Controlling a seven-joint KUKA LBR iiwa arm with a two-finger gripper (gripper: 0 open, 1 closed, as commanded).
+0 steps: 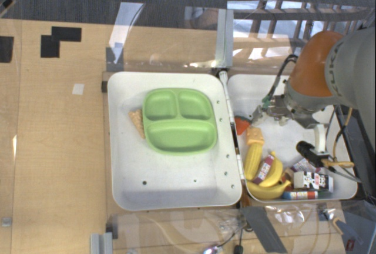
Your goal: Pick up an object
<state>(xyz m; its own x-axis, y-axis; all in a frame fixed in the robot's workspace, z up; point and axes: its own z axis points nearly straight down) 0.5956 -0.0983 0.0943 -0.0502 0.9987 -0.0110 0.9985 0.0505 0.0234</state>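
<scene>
The tool (pixel 271 110) hangs low in the right bin (pixel 249 89), above and slightly right of the bananas (pixel 262 175) as the camera sees them. It is seen from above, under the grey wrist, and I cannot tell whether it is open or closed; nothing can be seen in its hold.

The bananas lie at the near left corner of that bin, curved along its wall. A pale orange block (pixel 255 134) touches their upper end, and a red-orange piece (pixel 241 126) sits just up and left of that, against the bin's left wall. A small dark bottle (pixel 268 163) rests on the bananas. Just right of the bananas lie a black-and-white printed box (pixel 312 179) and a marker (pixel 303 194).

Well left of the bananas, in the left bin (pixel 170 191), sits a green divided plate (pixel 178 120) with a tan cracker (pixel 137 122) touching its far side. Both bins stand on the pale wooden worktop (pixel 53 147).
</scene>
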